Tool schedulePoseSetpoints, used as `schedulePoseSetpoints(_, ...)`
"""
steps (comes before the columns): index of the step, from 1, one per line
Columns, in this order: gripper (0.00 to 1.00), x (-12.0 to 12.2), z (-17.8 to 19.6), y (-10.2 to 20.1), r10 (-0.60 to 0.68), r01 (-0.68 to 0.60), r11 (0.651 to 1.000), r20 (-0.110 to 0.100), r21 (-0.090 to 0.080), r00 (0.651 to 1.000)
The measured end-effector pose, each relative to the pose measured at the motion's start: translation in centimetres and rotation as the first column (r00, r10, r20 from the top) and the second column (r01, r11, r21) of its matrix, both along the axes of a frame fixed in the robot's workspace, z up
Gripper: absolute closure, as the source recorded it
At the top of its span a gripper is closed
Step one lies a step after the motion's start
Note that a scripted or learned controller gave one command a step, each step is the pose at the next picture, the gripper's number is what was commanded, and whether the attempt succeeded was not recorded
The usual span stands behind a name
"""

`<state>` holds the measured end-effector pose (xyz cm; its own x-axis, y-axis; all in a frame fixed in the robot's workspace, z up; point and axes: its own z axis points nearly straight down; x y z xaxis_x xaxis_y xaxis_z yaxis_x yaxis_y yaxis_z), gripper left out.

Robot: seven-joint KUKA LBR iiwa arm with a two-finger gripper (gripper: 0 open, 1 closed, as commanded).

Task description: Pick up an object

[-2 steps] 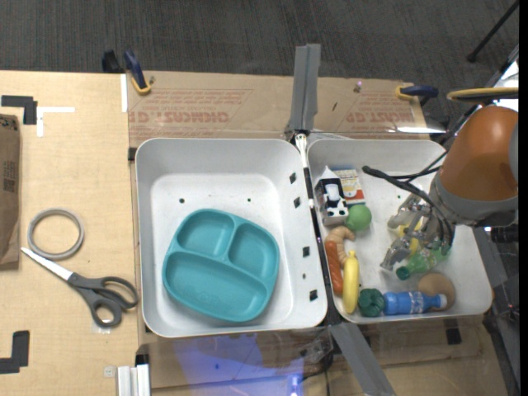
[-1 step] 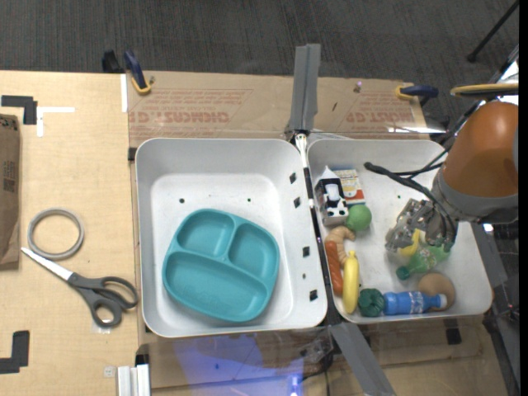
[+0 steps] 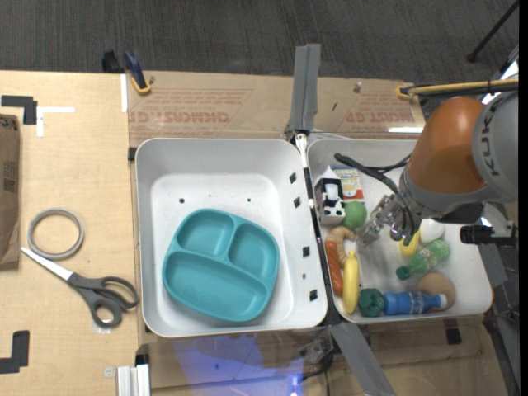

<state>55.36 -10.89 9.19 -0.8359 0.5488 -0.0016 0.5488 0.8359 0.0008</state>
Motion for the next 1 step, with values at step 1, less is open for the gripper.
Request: schedulePoseSetpoints(1,0.00,0.01,0.01,-0.01,0.000,0.000,1.000,0.000,0.000,1.000)
